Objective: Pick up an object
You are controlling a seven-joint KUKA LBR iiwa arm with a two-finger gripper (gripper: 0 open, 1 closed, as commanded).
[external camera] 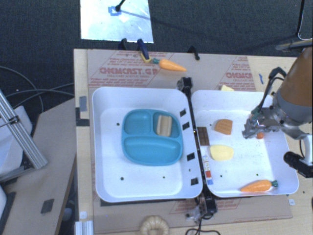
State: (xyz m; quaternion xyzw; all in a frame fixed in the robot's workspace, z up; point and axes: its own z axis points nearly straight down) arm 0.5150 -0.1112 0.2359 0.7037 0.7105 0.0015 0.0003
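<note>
The gripper (254,129) hovers in the right bin (281,187), its state impossible to tell, near a small orange-brown block (223,126) (probably light, rigid; best pinched across its flat sides).

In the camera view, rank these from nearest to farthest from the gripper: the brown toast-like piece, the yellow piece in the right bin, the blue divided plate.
From the gripper:
1. brown piece, right bin, just to the image left of the gripper.
2. yellow piece, right bin, lower and further left.
3. blue divided plate, in the left bin.

Even, bright light (glare on the foil sheet (116,12)), slightly soft.
</note>
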